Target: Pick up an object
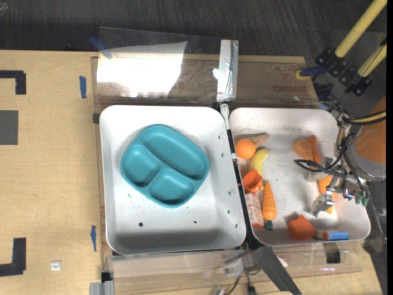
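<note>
Nearest the lens, along the lower edge of the right shallow white bin (288,118), sit an orange block (300,226) and a small blue-and-orange piece (332,234). Just above them the two-finger gripper (323,203) hangs low over that bin's right side, reaching in from the right; whether the claw is open or closed I cannot tell. A pale orange carrot-like piece (306,148) lies near it, probably the closest candidate to pick. Against the dividing wall cluster a round orange ball (245,149), a yellow lemon-like fruit (260,160) and a plastic carrot (268,202), crowded and likely harder to reach. In the left white bin (116,165) rests a teal divided plastic plate (163,165), lying flat, well apart from the arm.
</note>
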`<state>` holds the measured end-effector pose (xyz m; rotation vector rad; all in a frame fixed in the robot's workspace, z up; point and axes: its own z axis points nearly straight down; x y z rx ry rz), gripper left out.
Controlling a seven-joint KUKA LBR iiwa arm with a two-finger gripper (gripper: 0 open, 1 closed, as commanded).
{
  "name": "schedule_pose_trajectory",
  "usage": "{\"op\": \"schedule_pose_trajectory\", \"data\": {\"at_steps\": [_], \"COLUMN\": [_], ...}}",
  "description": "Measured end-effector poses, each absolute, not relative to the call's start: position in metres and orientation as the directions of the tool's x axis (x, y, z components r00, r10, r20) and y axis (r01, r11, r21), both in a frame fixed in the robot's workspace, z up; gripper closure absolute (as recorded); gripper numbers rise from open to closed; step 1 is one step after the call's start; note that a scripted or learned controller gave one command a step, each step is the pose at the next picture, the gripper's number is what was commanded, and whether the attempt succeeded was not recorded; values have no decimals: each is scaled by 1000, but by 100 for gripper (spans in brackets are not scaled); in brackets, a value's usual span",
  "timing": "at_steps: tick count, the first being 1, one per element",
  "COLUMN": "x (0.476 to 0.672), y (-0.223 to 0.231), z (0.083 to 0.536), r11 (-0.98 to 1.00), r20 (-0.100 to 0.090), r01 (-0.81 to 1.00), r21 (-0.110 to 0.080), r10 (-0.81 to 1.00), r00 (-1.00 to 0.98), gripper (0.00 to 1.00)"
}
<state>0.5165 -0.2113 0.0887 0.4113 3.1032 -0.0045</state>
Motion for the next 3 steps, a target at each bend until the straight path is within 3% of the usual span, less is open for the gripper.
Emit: {"op": "schedule_pose_trajectory", "data": {"at_steps": [1, 2, 3], "x": [520, 520, 524], "y": [-212, -211, -207], "z": [102, 102, 89], "r11": [966, 966, 958], "r20": [-26, -24, -11], "r01": [259, 259, 288], "r21": [-3, -3, 0], "r10": [259, 259, 288], "r00": [-966, -966, -957], "gripper": [100, 0, 0]}}
